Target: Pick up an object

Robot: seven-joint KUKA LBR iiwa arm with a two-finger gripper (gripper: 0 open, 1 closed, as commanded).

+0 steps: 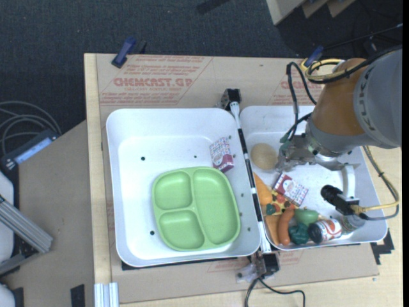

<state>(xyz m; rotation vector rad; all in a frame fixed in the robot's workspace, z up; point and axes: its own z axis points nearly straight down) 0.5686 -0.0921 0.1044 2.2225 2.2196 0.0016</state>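
My gripper [285, 160] hangs over the back of the right bin [268, 117], just right of a tan round piece [261, 156]. A red and white packet [291, 190] lies a little in front of the gripper. Toward the bin's front lies a heap of play food: orange carrot-like pieces [281, 220], a green piece [304, 217], a dark teal piece [299, 234] and a red and white can [329, 229]. The grey arm with its orange band [339, 104] covers the back right of this bin.
The left bin [128, 139] holds a green divided plate [193, 207] and a small red and white packet [221, 154] near its right wall. A black strip [243, 152] runs along the divide between the bins. A blue clip [123, 52] sits on the bench's back left.
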